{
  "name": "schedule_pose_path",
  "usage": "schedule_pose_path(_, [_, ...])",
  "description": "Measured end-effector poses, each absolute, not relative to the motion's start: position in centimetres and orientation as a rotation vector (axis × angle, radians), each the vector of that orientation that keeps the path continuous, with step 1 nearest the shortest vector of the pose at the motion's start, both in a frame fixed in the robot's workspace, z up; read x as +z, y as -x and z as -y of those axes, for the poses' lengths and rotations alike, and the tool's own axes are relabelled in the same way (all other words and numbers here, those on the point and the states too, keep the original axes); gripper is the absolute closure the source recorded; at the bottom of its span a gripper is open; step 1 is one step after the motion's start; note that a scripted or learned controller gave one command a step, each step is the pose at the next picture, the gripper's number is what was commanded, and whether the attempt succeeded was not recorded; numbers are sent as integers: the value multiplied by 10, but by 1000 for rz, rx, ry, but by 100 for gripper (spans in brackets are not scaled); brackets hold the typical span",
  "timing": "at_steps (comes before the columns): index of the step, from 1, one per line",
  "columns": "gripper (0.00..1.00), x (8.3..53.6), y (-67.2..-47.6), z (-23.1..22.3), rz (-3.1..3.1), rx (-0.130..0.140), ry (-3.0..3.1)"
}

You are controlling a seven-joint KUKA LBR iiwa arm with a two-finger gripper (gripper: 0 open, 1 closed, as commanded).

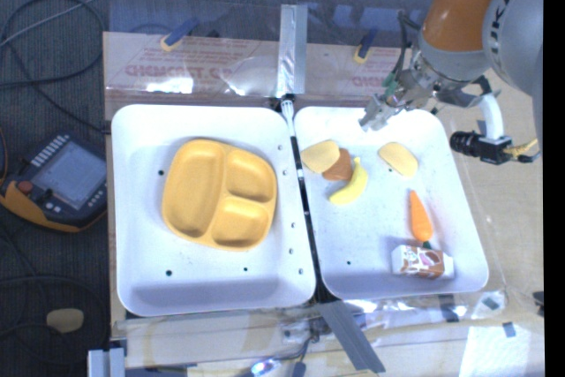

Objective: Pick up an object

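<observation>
The right bin [459, 190] holds a pale yellow round piece [319, 156], a brown piece [338, 166] against it, a yellow banana [350, 186], a pale oval piece [398, 158], an orange carrot [420, 216] and a small brown and white carton [422, 261]. My gripper [374, 116] hangs over the bin's far edge, up and to the left of the pale oval piece. Nothing shows between its fingers, and it touches none of the objects.
The left bin [141, 278] carries a yellow divided tray [221, 194]. A handheld pendant [55, 183] lies on the floor at the left, with cables around it. Blue clips [178, 33] and a taped strip [290, 49] sit behind the bins.
</observation>
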State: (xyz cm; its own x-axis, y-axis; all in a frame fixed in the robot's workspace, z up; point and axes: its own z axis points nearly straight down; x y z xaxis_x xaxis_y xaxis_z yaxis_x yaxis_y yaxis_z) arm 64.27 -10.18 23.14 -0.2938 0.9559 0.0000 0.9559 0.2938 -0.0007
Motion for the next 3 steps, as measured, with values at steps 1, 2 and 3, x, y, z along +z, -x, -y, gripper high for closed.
schedule_pose_path(1, [100, 337, -669, 120, 2325, 6, 2116])
schedule_pose_path(2, [100, 241, -668, 112, 2145, 8, 2293])
schedule_pose_path(3, [0, 241, -668, 112, 2145, 9, 2295])
